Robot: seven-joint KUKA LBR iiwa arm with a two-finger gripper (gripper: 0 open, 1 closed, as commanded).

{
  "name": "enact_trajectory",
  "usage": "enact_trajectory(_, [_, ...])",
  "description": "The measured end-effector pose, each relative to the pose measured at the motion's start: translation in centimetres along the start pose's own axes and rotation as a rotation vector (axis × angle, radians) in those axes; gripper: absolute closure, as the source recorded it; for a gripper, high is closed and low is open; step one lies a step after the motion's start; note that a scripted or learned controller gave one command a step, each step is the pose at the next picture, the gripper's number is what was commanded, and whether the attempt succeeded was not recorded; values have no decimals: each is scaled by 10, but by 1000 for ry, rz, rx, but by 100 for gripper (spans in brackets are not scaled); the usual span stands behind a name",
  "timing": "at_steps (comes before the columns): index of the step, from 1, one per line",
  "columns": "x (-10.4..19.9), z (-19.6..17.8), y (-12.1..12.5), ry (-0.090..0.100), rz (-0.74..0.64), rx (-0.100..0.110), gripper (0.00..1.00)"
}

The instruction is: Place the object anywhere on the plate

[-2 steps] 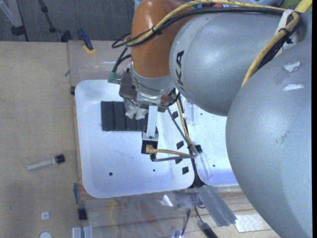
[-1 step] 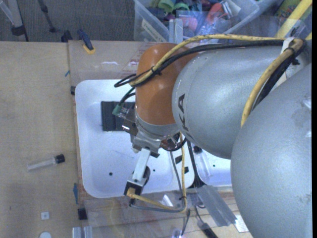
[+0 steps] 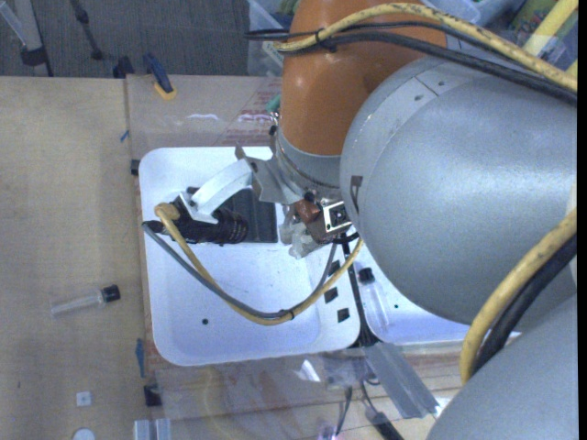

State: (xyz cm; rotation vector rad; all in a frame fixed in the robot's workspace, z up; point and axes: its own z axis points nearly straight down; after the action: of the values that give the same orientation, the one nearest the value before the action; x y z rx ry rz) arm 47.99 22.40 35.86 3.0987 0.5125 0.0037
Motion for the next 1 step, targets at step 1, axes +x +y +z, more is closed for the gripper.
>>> enact_trajectory(1, [-2, 120, -1, -8, -490, 4, 100])
